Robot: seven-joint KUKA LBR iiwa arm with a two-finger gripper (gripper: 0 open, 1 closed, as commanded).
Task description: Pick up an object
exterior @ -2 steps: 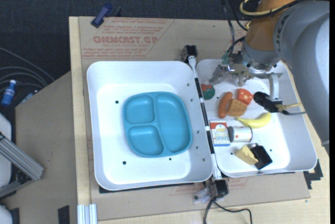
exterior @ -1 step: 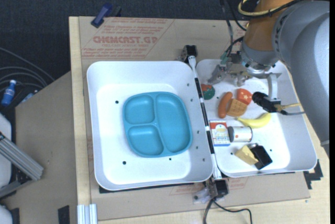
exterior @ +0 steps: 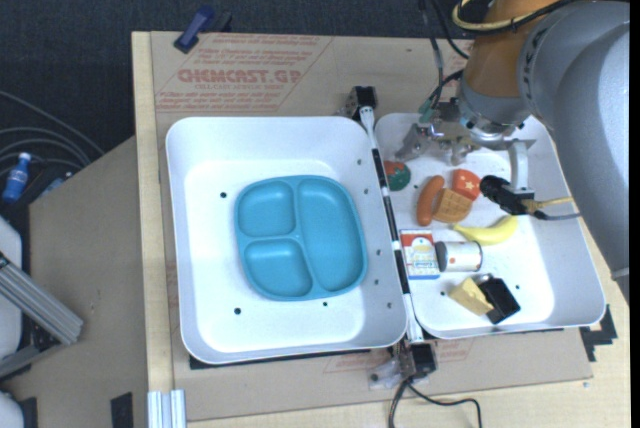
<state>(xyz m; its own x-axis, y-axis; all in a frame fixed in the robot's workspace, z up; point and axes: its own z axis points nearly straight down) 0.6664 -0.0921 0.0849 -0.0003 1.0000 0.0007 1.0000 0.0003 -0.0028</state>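
The arm comes in from the right, its big grey body and orange band hanging over the far end of the right bin (exterior: 570, 301). The gripper (exterior: 452, 142) sits low over that bin's upper left corner, a cluster of metal parts, and from this slant there is no telling how it stands.

The things to pick all lie in that right bin, nearer me than the tool. Closest to it is a small green-and-red piece (exterior: 398, 174) hard against the divider, down and a little left of the gripper. Just beside that lies a sausage-shaped orange piece (exterior: 430, 200), its long axis running near-to-far with a slight lean, touching a tan wedge (exterior: 455, 207) with a red strawberry-like piece (exterior: 466, 181) above it. Farther toward me a yellow banana (exterior: 490, 231) lies crosswise, then a small white bottle with a red label (exterior: 432, 254) on its side, and a cheese-coloured wedge (exterior: 470, 294) with a black block (exterior: 500, 298) on it.

The left bin (exterior: 190, 246) holds only a blue divided plate (exterior: 299, 236), well apart from the arm.

My guess is the sausage piece or the green one is nearest to hand; the gripper would have to come toward me and down, closing across the sausage's short width
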